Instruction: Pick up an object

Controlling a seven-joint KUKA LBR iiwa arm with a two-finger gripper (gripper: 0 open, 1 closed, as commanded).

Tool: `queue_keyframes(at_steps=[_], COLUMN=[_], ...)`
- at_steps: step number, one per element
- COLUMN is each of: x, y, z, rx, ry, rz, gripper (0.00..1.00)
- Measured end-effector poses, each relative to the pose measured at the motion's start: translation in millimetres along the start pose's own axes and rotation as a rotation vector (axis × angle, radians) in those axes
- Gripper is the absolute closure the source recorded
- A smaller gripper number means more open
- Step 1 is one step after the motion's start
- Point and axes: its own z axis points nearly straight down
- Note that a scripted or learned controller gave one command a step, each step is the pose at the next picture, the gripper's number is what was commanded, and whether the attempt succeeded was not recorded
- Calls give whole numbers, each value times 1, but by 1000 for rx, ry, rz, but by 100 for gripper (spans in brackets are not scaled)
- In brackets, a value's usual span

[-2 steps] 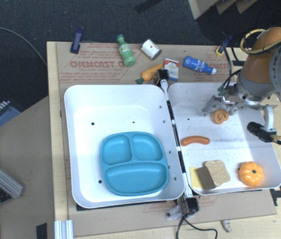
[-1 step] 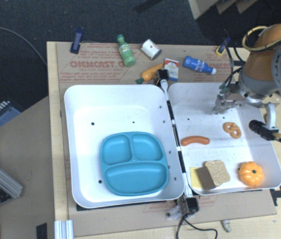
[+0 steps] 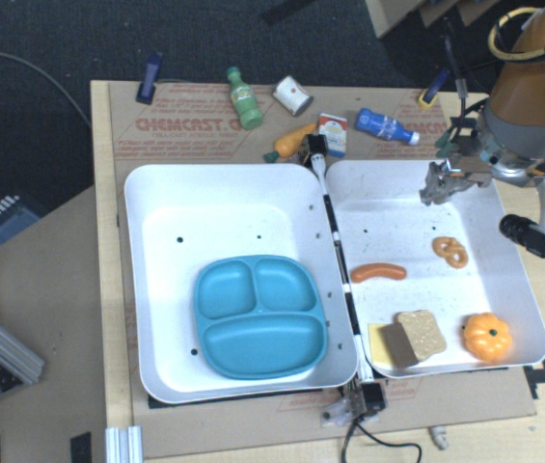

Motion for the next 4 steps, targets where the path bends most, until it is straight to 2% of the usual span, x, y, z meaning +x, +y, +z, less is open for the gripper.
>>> queue_keyframes(at_steps=[1, 2, 3, 4], x=[-14, -26, -42, -42], y=[48, 15, -78, -121], z=[-93, -20, -35, -25], rx=[0, 8, 7, 7], ry=[-1, 1, 0, 2], rz=[1, 2, 3, 3], gripper=[100, 100, 100, 100])
